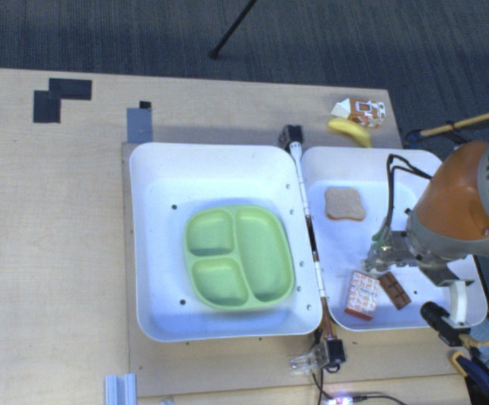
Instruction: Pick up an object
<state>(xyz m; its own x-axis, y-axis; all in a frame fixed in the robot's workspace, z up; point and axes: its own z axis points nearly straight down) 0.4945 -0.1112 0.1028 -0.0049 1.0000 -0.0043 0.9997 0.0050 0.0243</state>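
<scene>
Progress looks early: nothing has been lifted, as far as the view shows. In the right bin (346,171) a slice of bread (344,203) lies near the far wall, and closer to the near wall sit a small patterned box (362,295) and a brown bar (394,290) just beside it — all three resting on the bin floor. The gripper (380,260) is down low just above the box and the bar, under the orange-banded wrist; how wide it is set I cannot tell, and no object can be seen in its grasp. The left bin (143,226) holds a green divided tray (239,256), well apart from the arm. Grasp and lift both remain to be done — I judge the box or bar the likely target.
</scene>
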